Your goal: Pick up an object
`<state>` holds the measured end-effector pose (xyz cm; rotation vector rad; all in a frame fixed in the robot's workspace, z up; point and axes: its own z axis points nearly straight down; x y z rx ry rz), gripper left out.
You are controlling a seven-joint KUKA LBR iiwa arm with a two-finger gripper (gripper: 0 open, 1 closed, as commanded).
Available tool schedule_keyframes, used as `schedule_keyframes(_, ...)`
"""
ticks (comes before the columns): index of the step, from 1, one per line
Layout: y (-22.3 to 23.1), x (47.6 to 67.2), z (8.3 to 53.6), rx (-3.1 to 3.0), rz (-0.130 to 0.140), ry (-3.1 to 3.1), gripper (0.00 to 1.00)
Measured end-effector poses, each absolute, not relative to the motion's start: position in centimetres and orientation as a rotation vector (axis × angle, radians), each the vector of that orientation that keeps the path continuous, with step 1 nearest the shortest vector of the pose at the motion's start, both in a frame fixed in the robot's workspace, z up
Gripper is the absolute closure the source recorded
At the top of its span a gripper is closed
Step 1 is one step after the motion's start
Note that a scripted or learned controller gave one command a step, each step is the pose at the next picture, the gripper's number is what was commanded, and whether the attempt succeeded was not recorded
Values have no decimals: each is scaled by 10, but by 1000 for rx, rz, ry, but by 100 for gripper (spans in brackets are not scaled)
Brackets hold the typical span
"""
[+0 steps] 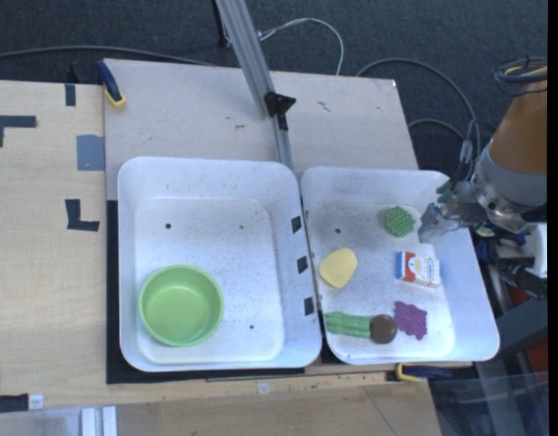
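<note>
Hand (435, 218) is hovering over the right bin's (461, 334) right edge, just beside a green ball (398, 221); whether it is open or closed cannot be told. Sharing that bin are a yellow piece (338, 267), a small carton (417, 268), a purple piece (411, 319), a brown ball (383, 329) and a green stick (348, 324). Sitting in the left bin (206, 175) is a green bowl (181, 305).
</note>
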<state>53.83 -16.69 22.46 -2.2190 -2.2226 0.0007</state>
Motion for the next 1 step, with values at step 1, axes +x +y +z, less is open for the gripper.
schedule_keyframes(1,-119,548,233,-2213,-2,-2228,100)
